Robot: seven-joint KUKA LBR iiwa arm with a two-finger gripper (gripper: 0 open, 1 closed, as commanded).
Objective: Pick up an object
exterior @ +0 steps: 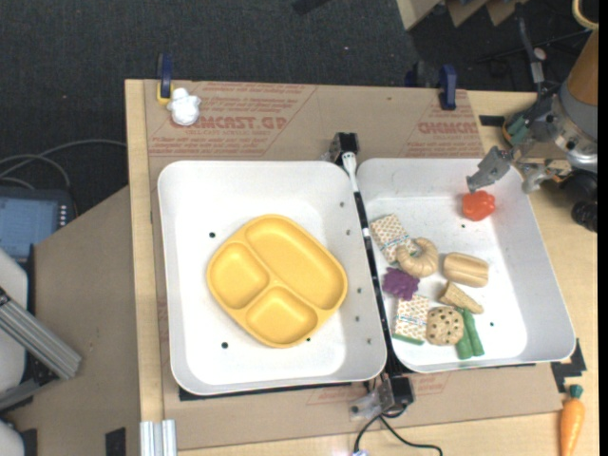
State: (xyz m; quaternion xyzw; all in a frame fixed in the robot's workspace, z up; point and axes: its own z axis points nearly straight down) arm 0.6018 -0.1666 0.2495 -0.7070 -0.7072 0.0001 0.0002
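I see the pincer (491, 171) hanging over the right bin (532, 283), just above the red toy pepper (478, 204); I cannot tell its opening or whether anything is gripped. Other toy foods cluster lower in that bin. Yellow divided plate (275, 278) sits in the left bin (190, 255).

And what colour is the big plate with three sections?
Yellow. The divided plate in the left bin shows clearly in the camera view.
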